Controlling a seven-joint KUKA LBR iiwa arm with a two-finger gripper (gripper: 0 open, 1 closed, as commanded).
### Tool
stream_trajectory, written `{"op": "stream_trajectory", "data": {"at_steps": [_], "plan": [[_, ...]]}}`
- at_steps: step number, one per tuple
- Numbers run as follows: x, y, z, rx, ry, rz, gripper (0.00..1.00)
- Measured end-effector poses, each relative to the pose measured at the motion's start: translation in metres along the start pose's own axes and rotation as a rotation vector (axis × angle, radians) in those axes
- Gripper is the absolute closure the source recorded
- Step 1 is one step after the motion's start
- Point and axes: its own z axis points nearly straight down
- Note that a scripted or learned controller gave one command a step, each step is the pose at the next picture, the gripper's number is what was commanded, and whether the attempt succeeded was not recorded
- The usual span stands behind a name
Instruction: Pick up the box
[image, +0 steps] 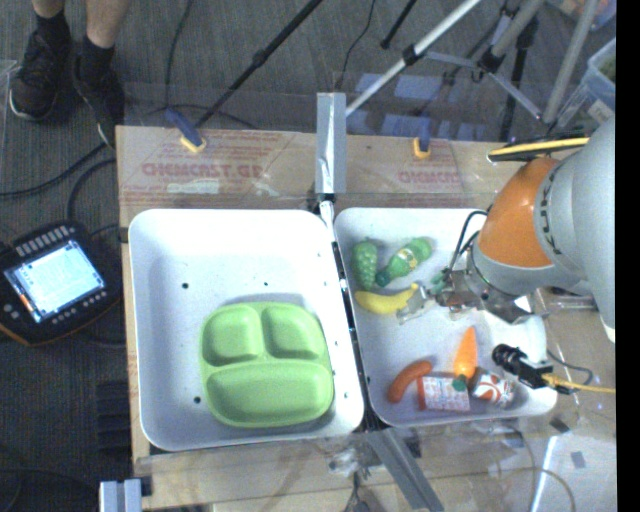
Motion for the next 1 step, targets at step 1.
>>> {"op": "stream_trajectory", "data": {"at_steps": [1], "plan": [[-0.0268,0.0678,-0.0335,0.009,0.001,0.053,0.0]]}}
